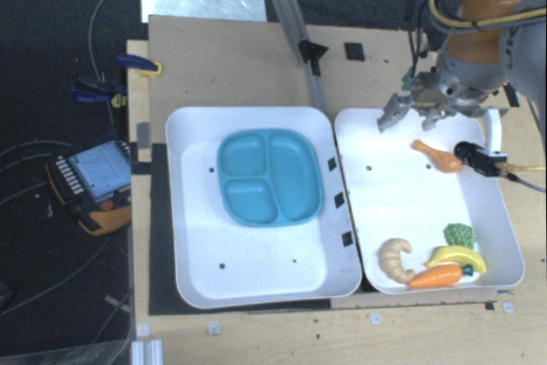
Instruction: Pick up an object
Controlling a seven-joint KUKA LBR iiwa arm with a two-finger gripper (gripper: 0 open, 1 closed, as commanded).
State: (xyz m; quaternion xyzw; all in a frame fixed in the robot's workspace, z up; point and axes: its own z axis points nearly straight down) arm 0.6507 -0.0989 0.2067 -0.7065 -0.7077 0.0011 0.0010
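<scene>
one drumstick (438,156) lies just below-right of the claw (412,117) — fingers spread, holding nothing — its long axis slanting down-right.

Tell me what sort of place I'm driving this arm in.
Likely a robotics lab test bench, not a kitchen: two shallow white plastic bins on a brown board, plastic toy food such as an orange carrot, and loose cables and a handheld control pendant on dark carpet.
</scene>
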